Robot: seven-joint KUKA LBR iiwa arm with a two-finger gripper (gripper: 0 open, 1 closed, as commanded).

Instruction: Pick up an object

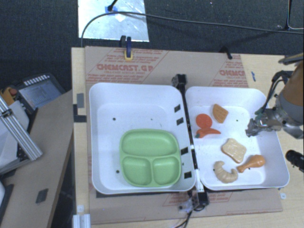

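White right bin [266, 99] holds the toast slice [234, 149]; hand [254, 127] sits just beside it, nothing visibly gripped, finger spread unclear. Risk: closing off-target, catching air or the bin wall.

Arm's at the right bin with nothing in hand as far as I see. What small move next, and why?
Probably ease the end effector leftward and down toward the pale tan toast-shaped toy. It sits at the right white bin's right side, above the food toys, and the toast lies nearest, flat and apart from its neighbours.
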